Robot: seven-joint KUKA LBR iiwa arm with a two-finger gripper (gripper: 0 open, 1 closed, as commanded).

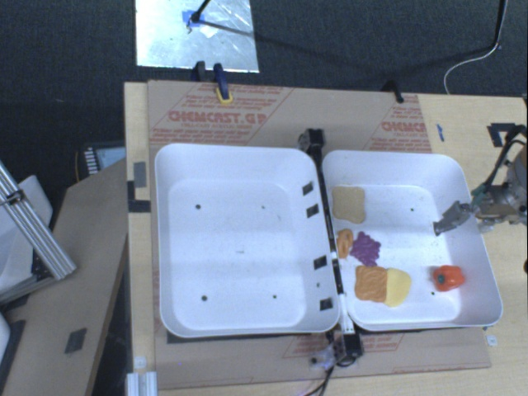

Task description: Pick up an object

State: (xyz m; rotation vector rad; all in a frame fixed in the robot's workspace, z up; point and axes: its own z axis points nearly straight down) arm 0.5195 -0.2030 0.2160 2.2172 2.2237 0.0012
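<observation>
**Claw at the right rim of the right bin, nothing yet lifted**

The grey two-finger claw (452,218) reaches in over the right wall of the right-hand shallow white bin (412,165), which sits toward the right edge of the tabletop (272,110). Whether the claw is open or closed cannot be told at this size and angle; nothing shows between its tips. The left-hand shallow white bin (239,246) lies alongside it.

Candidate objects all lie in the right bin. Nearest the claw is a small orange-red rounded toy with a dark stem end (448,278), near the bin's front right corner and well clear of the others. Its shape is nearly round, so no long axis can be read; the dark end appears to face the bin's left wall. Along the left wall lie a flat tan bread-like slab (349,205), a small orange piece (345,242), a purple grape-like cluster (366,248), and an orange block (371,283) touching a pale yellow rounded piece (398,286).

Likely failure modes, as judgement: a round toy may squirt or roll from closing tips; a descent beside the right wall may strike the rim; among the left-wall group, the touching pieces could be nudged or caught together, and the flat slab offers little to grip.
</observation>
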